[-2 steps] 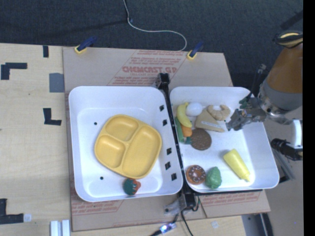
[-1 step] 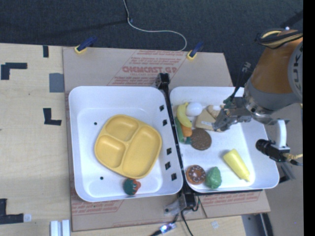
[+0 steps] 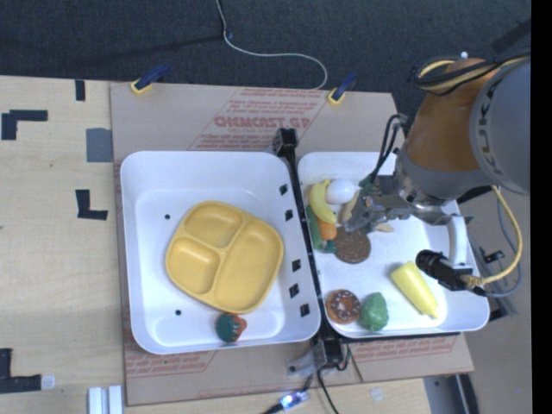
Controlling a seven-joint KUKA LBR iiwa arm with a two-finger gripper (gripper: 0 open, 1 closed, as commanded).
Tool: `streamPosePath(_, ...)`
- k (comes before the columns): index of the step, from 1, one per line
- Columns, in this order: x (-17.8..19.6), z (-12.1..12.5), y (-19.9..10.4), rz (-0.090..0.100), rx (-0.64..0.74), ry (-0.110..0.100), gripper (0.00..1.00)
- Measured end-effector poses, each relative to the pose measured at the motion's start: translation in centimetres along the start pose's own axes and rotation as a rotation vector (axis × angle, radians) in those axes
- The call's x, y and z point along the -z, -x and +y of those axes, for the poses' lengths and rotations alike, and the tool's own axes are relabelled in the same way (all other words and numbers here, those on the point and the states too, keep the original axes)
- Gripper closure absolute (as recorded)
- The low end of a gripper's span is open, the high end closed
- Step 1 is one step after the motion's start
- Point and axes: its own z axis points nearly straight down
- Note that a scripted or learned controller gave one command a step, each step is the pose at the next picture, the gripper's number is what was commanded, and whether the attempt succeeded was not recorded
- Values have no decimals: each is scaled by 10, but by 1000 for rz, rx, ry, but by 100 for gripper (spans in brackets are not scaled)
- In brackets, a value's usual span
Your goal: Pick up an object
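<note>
We judged crowding the main risk: the claw (image 3: 360, 216) hung low over the right bin's (image 3: 457, 313) left wall, where a banana (image 3: 321, 202), a white egg (image 3: 341, 191), a carrot piece (image 3: 328, 228) and a brown cookie (image 3: 352, 248) lay touching; it could nudge or pinch two. We could not tell how it was set or whether it held anything. The left bin (image 3: 147, 257) held a glossy yellow divided plate (image 3: 224, 255), smooth and hard. Near the right bin's front edge sat a yellow corn cob (image 3: 416, 288), a knobbly green vegetable (image 3: 375, 311) and a ringed donut (image 3: 343, 305).
</note>
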Motion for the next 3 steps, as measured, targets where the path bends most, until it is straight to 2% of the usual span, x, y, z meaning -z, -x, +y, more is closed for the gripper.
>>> streamPosePath(1, 14, -1, -21, -1, -2, 3, 100)
streamPosePath(2, 3, -14, -21, -2, -5, -1, 100)
streamPosePath(3, 13, -10, -12, -2, -4, 2, 100)
